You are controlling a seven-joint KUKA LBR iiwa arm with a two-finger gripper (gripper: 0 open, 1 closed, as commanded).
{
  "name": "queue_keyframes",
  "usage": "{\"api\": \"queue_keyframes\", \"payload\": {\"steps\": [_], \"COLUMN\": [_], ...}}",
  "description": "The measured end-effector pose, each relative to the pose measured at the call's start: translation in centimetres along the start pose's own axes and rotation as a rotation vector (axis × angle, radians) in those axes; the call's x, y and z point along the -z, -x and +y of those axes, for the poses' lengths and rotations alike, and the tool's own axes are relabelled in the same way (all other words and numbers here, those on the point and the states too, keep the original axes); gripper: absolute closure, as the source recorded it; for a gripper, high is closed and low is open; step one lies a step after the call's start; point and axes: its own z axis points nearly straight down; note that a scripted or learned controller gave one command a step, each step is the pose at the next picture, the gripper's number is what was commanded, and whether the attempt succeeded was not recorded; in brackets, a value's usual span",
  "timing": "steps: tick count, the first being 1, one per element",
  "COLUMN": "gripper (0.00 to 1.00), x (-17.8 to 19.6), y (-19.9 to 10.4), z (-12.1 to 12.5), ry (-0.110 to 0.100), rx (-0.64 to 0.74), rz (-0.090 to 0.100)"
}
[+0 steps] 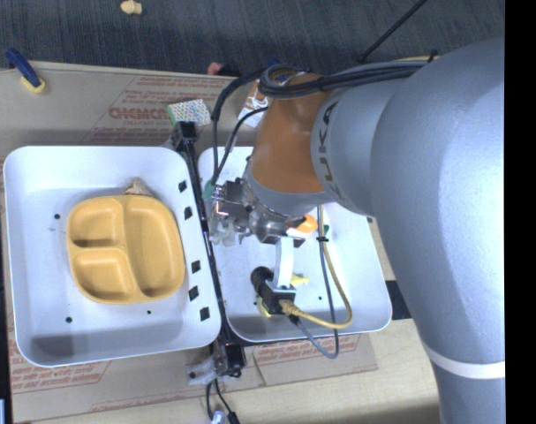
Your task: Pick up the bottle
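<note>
The grey arm (426,175) reaches in from three o'clock over the right bin (369,312). Its gripper (235,222) hangs at that bin's nine o'clock wall; I cannot tell its grip or where the bottle lies. Further toward nine o'clock, the left bin (38,184) holds a yellow divided plate (124,247).

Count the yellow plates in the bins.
1. The yellow divided plate lies in the view's left bin. The arm covers much of the right bin, so another could be hidden there.
</note>
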Motion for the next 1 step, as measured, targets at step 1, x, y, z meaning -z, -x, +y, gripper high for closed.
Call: {"api": "queue_keyframes", "payload": {"steps": [1], "gripper": [1.00], "x": [3.74], "y": [1.54], "z": [-4.98], "ry": [0.000], "rx": [0.440], "rz": [0.000]}}
